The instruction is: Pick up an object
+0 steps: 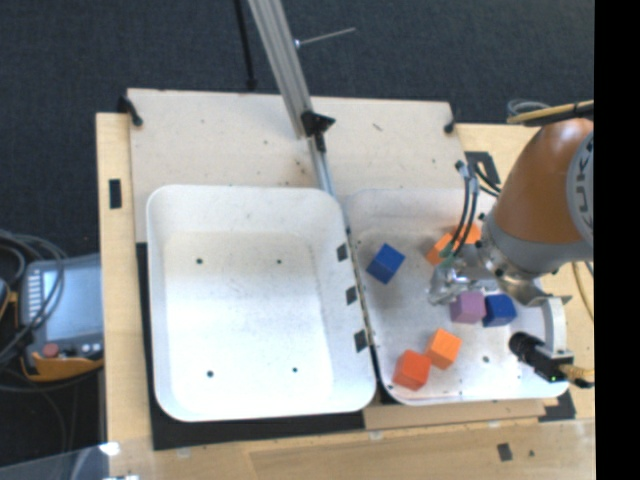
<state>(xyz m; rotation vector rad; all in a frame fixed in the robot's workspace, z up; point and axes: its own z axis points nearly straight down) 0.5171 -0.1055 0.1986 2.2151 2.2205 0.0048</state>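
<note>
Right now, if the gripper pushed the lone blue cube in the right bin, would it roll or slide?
The blue cube probably slides, since its flat faces resist rolling. It looks light and rigid. It stands apart in the right bin, so it shouldn't jam.

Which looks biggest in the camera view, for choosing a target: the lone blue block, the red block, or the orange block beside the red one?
1. Red block
2. Lone blue block, close to the red one
3. Orange block, slightly smaller
Differences are slight, so the order is unsure.
</note>
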